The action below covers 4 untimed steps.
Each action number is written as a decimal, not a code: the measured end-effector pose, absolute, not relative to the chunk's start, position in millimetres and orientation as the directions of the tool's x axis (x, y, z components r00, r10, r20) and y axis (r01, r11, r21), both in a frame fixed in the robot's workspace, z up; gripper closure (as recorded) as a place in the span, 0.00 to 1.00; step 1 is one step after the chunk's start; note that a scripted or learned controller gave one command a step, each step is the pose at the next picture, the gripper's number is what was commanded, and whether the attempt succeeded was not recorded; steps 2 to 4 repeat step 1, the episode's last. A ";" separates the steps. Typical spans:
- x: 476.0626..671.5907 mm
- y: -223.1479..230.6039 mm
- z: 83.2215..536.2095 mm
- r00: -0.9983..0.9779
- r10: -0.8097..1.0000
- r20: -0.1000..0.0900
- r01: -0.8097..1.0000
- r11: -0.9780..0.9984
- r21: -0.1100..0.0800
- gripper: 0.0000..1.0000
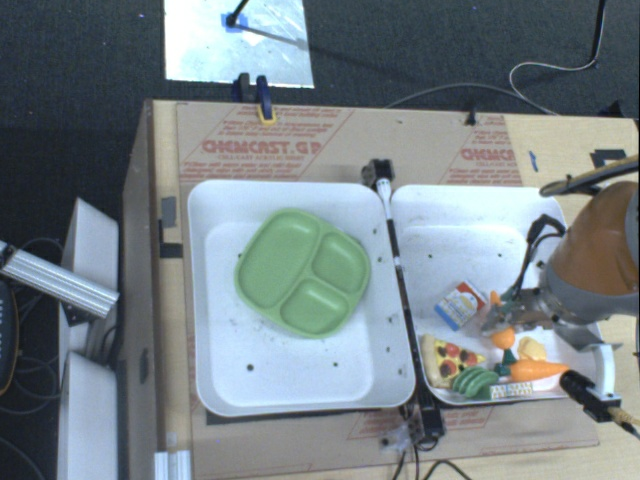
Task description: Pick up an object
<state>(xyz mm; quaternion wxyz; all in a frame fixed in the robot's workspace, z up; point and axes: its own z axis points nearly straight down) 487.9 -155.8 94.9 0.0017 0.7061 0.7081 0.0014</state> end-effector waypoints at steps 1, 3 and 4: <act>487.7 -94.9 174.9 -0.004 1.000 0.001 1.000 0.004 0.004 1.00; 487.7 -94.9 174.9 -0.004 1.000 0.001 1.000 0.004 0.004 1.00; 487.7 -94.9 174.9 -0.004 1.000 0.001 1.000 0.004 0.004 1.00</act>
